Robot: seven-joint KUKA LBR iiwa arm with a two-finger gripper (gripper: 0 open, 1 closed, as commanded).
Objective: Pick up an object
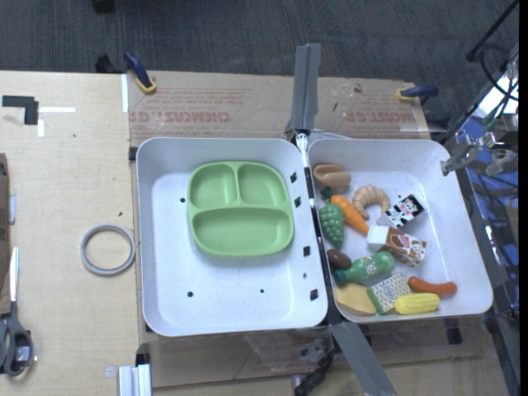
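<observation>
Toy foods lay clustered in the right bin, right of the green plate in the left bin. Grapes and a carrot lay nearest the plate, and yellow corn lay farthest.

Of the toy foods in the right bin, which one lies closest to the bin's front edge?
The yellow corn cob, lying along the front wall of the right bin. The orange sausage and the yellow wedge sit slightly farther back; the rest lie farther back still.

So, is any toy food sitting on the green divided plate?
No. The green divided plate in the left bin is bare; the toy food lies in the right bin.
</observation>
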